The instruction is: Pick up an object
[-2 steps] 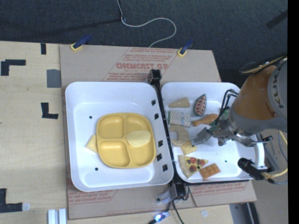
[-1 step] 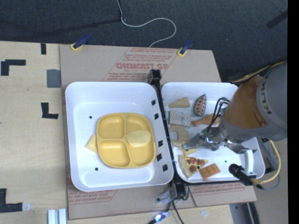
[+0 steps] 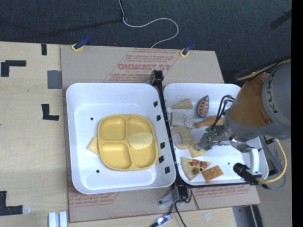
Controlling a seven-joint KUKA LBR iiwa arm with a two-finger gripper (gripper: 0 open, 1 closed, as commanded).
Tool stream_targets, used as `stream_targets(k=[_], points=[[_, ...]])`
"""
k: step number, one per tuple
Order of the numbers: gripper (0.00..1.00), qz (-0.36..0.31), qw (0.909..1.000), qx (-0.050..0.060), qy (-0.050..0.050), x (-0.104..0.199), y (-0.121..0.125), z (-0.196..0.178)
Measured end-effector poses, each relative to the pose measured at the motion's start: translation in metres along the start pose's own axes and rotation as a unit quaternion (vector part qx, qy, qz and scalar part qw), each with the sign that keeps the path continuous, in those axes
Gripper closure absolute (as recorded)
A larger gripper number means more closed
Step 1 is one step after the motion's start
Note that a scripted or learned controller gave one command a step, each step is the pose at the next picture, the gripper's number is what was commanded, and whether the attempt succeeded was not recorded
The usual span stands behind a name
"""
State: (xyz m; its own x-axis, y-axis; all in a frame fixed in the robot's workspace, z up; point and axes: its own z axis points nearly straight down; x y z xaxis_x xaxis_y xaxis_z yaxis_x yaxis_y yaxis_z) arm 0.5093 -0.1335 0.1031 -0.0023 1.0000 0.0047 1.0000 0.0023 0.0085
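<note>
The right bin [image 3: 232, 90] holds several toy food pieces: a pale wedge [image 3: 182, 104], a watermelon slice [image 3: 202, 106], a checkered cracker [image 3: 182, 120], a round beige piece [image 3: 182, 137], a pizza slice [image 3: 194, 166] and a brown waffle piece [image 3: 212, 173]. My gripper [image 3: 204, 144] is low in this bin, its fingers right at a small yellowish chunk [image 3: 196, 150]. An orange stick-like piece [image 3: 208, 123] lies just above the gripper. Whether the fingers grip the chunk is unclear.
The left bin [image 3: 78, 126] holds a yellow divided plate [image 3: 113, 138] with a pale round piece [image 3: 141, 139] in its right compartment and a yellow wedge [image 3: 92, 146] beside its left edge. The arm [image 3: 258, 110] covers the right bin's right side. A cable [image 3: 151, 25] lies behind the bins.
</note>
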Motion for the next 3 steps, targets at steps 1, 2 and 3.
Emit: stream_targets(k=[1, 2, 3], points=[[1.00, 0.000, 1.0000, 0.004, -0.002, 0.006, -0.005, -0.045], [1.00, 0.000, 1.0000, 0.002, -0.003, 0.003, -0.008, -0.107], [1.00, 0.000, 1.0000, 0.004, -0.002, 0.004, -0.007, -0.122]])
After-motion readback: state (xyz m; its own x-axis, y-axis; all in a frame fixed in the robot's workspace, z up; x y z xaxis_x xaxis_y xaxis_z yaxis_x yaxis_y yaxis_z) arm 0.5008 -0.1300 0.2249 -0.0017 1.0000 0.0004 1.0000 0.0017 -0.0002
